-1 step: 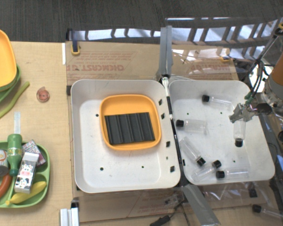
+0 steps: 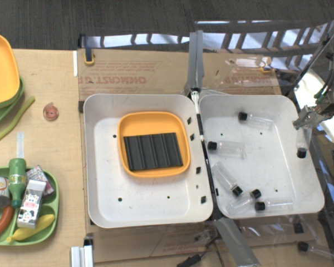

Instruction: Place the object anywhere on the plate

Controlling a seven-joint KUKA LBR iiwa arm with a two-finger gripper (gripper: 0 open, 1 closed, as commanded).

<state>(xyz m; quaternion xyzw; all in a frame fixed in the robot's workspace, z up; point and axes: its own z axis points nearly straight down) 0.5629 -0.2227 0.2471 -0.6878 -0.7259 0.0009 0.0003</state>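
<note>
So the object looks to be one of the clear plastic tubes [image 2: 227, 147] with black caps, lying loose with several others in the right bin [image 2: 278, 102]. The orange plate [image 2: 153, 121], squarish with rounded corners, sits in the left bin [image 2: 100, 166] with a ribbed dark mat [image 2: 153, 151] on it. The gripper [image 2: 301, 149] hangs at the right bin's far edge; can't tell its state. Cardboard [image 2: 133, 74] behind reads "CHEMCAST" upside down.
</note>
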